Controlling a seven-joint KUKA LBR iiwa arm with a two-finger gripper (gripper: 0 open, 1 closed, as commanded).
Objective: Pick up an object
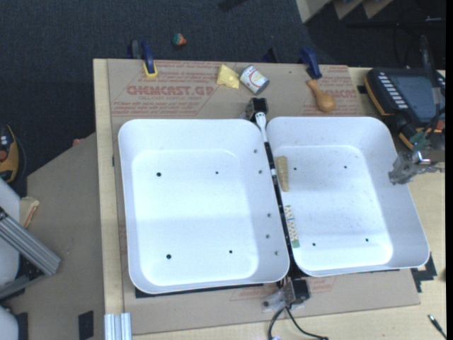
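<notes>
Gripper (405,170) sits at right bin's (368,257) right rim; can't tell its state. Tan wooden piece (282,173) lies in right bin, hard against left wall by the divider. Left bin (141,190) floor open. Yellow block (228,77) and wooden pear (322,98) behind bins.

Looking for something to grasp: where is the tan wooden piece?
The tan wooden piece lies inside the right bin, against its left wall beside the divider between the bins, toward the far end.
</notes>
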